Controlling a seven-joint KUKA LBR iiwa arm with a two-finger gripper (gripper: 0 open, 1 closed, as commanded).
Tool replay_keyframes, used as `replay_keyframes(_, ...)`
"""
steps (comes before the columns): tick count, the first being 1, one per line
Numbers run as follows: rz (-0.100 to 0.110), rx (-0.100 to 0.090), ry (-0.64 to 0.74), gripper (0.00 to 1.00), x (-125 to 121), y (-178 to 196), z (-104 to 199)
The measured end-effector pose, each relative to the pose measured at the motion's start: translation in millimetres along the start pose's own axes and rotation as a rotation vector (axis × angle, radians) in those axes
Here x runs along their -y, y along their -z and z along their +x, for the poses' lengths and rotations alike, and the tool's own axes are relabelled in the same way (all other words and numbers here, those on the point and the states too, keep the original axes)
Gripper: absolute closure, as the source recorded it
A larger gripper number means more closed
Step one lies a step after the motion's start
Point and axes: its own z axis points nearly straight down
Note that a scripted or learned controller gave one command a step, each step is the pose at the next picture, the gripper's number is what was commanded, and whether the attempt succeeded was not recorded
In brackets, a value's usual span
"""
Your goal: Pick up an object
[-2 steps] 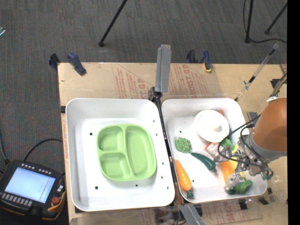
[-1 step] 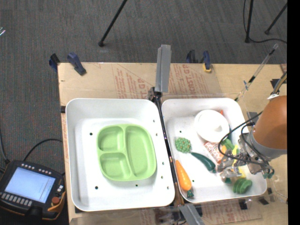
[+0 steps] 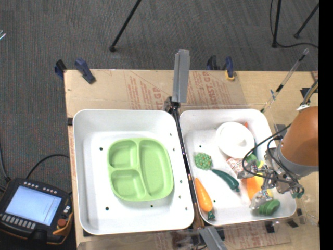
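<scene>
Reaching in from the right, my grey arm with its orange band [image 3: 308, 134] hangs over the near right corner of the right-hand shallow white bin [image 3: 208, 120], and my claw [image 3: 266, 189] sits low among the things there; whether it is wide or narrow I cannot tell, because cables and clutter blur its tip.

The bench of brown cardboard-faced board [image 3: 130, 90] carries both bins side by side. The left-hand shallow white bin [image 3: 86, 139] holds a light green plastic plate with three compartments [image 3: 140, 169], lying flat near its middle.

In the right bin, the round white lidded bowl [image 3: 235, 138] stands toward the far side. Just under my wrist lies an orange blocky object [image 3: 253, 185], partly covered by me. The orange toy carrot with a green top [image 3: 204, 197] lies along the bin's left wall, near the front. A dark green curved toy pepper [image 3: 227, 177] lies between the carrot and my claw. The speckled green round toy [image 3: 203, 161] rests just left of the bowl's near edge. A small dark green lumpy toy [image 3: 269, 207] lies in the near right corner, just below my claw, close enough that I cannot tell if we touch.
</scene>
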Motion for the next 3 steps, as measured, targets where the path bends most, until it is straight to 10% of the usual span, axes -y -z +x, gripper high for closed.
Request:
replay_keyframes(1,0.0,-0.002,-0.047,0.0,-30,-10,-6)
replay_keyframes(2,0.0,-0.001,-0.042,1.0,-32,-1,-7)
replay_keyframes(3,0.003,0.003,0.084,1.0,-32,52,-14)
